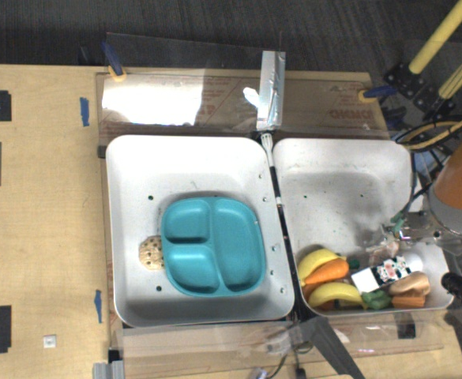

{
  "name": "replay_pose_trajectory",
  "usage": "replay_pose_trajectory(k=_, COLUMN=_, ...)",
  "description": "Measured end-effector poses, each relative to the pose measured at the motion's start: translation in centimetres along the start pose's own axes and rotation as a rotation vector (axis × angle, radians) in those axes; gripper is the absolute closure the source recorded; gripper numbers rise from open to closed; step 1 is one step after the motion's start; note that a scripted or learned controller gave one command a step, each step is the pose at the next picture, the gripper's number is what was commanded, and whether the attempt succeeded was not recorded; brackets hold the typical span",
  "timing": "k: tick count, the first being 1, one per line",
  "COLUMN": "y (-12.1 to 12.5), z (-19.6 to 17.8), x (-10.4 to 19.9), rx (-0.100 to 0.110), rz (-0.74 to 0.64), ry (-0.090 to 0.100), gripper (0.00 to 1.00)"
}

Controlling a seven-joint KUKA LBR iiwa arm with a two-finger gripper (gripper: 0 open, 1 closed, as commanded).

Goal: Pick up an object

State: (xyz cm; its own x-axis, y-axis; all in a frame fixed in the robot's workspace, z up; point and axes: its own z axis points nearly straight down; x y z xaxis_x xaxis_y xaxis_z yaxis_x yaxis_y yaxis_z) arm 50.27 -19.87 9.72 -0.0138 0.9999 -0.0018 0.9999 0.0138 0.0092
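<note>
Bench, 2 bins (136,164) | arm (460,188) cut off rt | jaws' state unclear | toy food (361,279) heaped

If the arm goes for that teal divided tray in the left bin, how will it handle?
The teal tray looks like rigid moulded plastic, so probably stiff and light. It lies flat and wide, so it is unlikely to roll or tip, but the smooth raised rim may be slippery. A push could slide it into the cookie beside its left edge.

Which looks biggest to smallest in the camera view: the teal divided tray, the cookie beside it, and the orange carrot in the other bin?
1. The teal tray, by far the largest; it covers much of the left bin.
2. The carrot, lying across the bananas in the right bin.
3. The cookie, slightly smaller, though partly tucked against the tray.
</note>
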Motion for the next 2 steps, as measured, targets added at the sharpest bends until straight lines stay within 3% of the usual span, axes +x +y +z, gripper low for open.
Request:
replay_pose_trajectory(k=1, y=-1.87, z=-15.42, x=3.26, rx=-0.001, rz=-0.030, ry=-0.001, gripper=1.00)
replay_pose_trajectory(k=2, y=-2.05, z=-15.05, x=3.27, rx=0.008, rz=-0.029, ry=0.001, gripper=0.00)
